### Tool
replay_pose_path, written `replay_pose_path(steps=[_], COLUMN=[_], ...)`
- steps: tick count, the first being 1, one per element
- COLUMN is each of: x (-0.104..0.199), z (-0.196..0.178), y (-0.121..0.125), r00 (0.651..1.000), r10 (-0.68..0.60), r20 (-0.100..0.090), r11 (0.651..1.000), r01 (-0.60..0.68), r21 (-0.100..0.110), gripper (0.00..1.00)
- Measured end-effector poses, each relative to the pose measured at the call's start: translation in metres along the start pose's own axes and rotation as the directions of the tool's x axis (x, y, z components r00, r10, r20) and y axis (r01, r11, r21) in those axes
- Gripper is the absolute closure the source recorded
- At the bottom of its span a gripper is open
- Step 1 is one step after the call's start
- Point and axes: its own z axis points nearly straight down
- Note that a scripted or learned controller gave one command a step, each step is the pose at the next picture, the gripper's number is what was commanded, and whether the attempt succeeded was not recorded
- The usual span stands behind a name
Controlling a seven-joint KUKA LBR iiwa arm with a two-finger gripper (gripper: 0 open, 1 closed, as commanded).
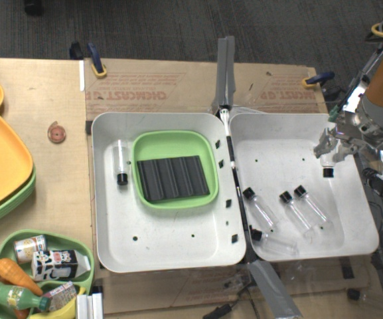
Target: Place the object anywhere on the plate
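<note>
Hovering over the right bin (350,241) beyond three vials (304,208), gripper (328,153), jaw state untellable, must next grasp one for the green plate (208,145).

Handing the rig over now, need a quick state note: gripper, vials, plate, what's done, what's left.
Gripper: hangs over the right bin near its far right side; whether it is open or shut cannot be made out, and nothing is visibly held.
Plate: green, in the left bin, with a dark ribbed mat on it.
Vials: three clear black-capped ones lie in the right bin; a fourth lies in the left bin beside the plate, off it.
Done: no vial on the plate.
Left: pick one vial and set it on the plate.
</note>
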Motion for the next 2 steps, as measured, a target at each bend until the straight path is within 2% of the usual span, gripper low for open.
replay_pose_path(steps=[1, 2], x=[0.000, 0.035], z=[0.000, -0.023], y=[0.000, -0.018], r00=[1.000, 0.995], r10=[0.000, 0.100], r20=[0.000, -0.001], r11=[1.000, 0.995], r01=[0.000, -0.100], r21=[0.000, 0.000], gripper=[0.00, 0.00])
